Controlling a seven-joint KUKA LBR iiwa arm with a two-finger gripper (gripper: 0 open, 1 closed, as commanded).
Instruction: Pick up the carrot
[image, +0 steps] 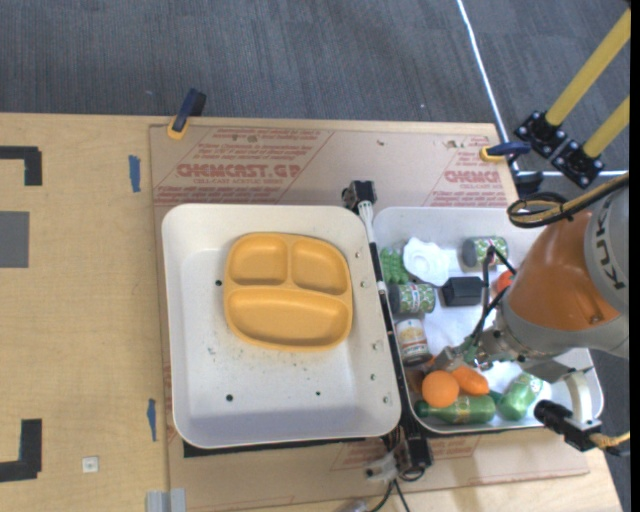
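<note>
The carrot (474, 381) is a short orange piece lying near the front of the right bin (590, 385), beside a round orange fruit (440, 388). My gripper (470, 357) hangs right above the carrot, at the end of the grey and orange arm (560, 290) that reaches in from the right. From this height I cannot make out whether the gripper touches the carrot. The arm hides the middle and right part of this bin.
The right bin also holds a green bottle (466, 408), a green vegetable (518, 397), a small jar (412, 340), a green can (415, 297), a white crumpled item (432, 260) and a black block (462, 290). In the left bin (200, 380) lies a yellow divided plate (289, 290).
</note>
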